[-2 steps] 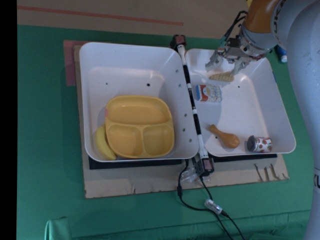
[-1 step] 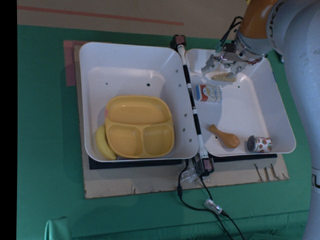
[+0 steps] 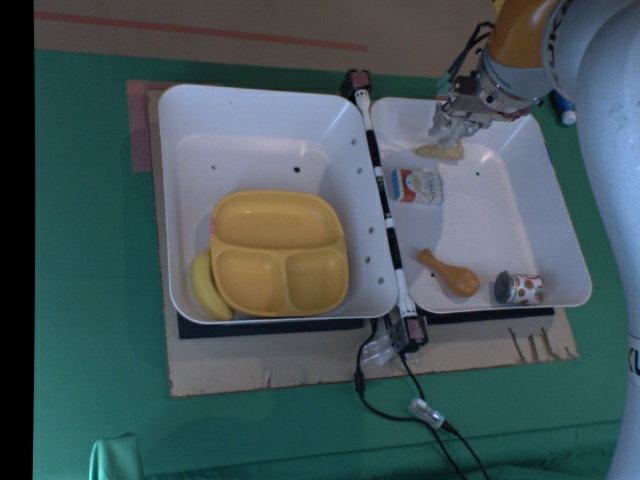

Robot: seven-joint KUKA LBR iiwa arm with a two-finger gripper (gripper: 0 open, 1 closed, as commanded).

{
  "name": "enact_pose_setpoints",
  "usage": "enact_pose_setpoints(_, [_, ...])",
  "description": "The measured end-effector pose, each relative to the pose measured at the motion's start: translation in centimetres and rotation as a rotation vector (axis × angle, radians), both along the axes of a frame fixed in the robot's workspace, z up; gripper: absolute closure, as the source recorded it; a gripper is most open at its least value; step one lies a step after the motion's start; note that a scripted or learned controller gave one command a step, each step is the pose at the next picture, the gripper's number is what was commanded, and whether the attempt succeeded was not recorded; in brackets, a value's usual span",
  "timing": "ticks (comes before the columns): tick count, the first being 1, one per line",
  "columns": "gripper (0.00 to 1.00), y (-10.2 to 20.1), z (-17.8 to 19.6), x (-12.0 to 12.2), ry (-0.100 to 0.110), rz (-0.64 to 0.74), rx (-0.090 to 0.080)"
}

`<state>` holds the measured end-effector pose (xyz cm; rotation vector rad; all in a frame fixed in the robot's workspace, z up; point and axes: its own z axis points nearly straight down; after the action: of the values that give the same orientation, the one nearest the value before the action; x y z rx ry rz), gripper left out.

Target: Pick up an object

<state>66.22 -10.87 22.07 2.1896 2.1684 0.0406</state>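
Two shallow, glossy white bins are set side by side on the green-covered desk (image 3: 90, 268), over a sheet of cardboard (image 3: 300, 363). In the right bin (image 3: 560, 218), the pincer (image 3: 452, 133) is lowered at about 11 o'clock, right above a small, flat tan piece (image 3: 441, 152), touching or nearly so; whether the piece is grasped cannot be told. A small printed carton (image 3: 416, 186) is seen just below it, toward 9 o'clock. A smooth brown drumstick shape (image 3: 450, 272) lies near 6 o'clock, with a printed can (image 3: 518, 288) on its side beside it. In the left bin (image 3: 250, 118), a yellow three-part plastic tray (image 3: 280, 253) is placed at 6 o'clock, a curved banana (image 3: 207, 288) against its left edge.
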Motion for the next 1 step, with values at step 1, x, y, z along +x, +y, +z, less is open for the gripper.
enact_pose_setpoints(1, [0.00, 0.00, 0.00, -0.01, 0.001, 0.000, 0.000])
